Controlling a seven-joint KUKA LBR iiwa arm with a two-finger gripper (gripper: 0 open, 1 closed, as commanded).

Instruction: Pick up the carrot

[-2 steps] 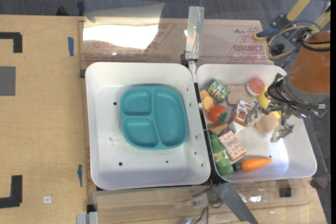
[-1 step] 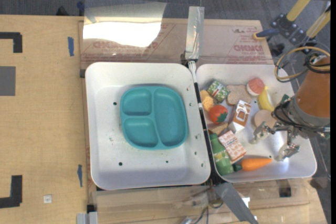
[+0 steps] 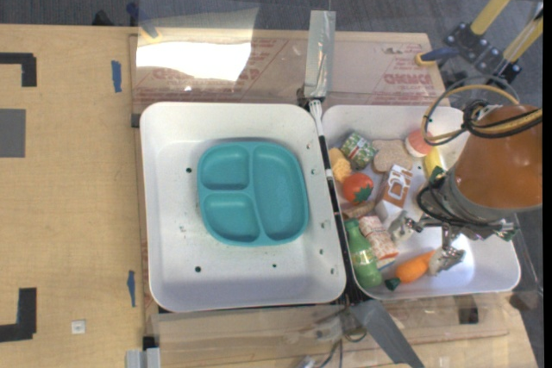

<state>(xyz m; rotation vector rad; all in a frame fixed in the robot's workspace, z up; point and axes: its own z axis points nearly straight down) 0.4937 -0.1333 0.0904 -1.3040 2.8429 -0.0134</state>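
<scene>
Hovering with what look like open fingers, the gripper [image 3: 429, 247] must drop onto the carrot [image 3: 412, 269] at its seven o'clock.

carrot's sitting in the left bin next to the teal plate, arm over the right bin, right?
Not quite. The camera view shows the carrot in the right bin, near its front edge beside the green bottle, not in the left bin. The teal plate does sit in the left bin, and the arm is over the right bin.
</scene>
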